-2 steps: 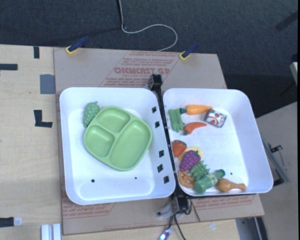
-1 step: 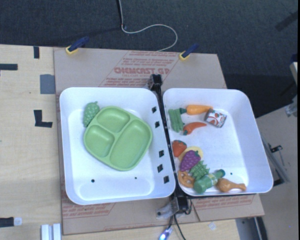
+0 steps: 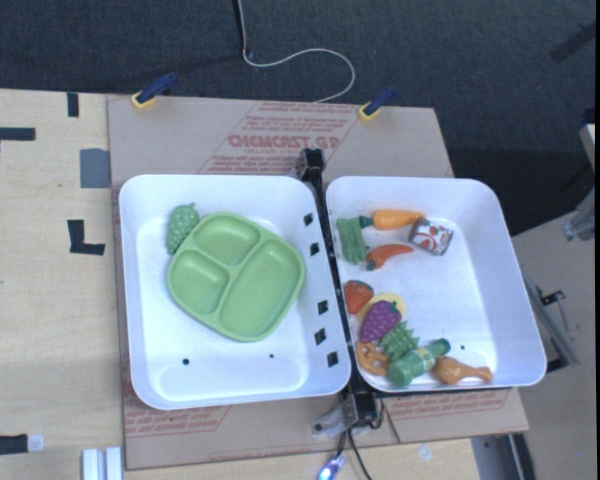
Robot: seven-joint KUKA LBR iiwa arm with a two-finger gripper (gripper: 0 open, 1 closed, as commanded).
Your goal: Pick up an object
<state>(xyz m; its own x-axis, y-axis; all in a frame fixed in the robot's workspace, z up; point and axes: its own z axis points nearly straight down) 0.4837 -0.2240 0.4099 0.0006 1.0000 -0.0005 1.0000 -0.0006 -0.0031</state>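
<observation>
Toys [image 3: 395, 313] crowd the right bin's [image 3: 485, 268] left edge; its right half lies bare.

Left bin [image 3: 140, 268]: green divided plate [image 3: 236, 276], green grape bunch [image 3: 182, 225] touching its 10 o'clock edge. Right bin [image 3: 480, 268]: carrot [image 3: 396, 219] and can [image 3: 430, 236] at 12, toy food pile [image 3: 395, 338] at 7.

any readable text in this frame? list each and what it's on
"CHEMCAST GP", red print, upside down in this view, on the brown cardboard sheet under the two shallow white bins.
More red print lines above and below it on the same sheet: too blurred to read.
Small red-and-white can in the right bin: it has a label, too small to read.
Black tape marks on the wooden bench: shapes, not letters.
</observation>
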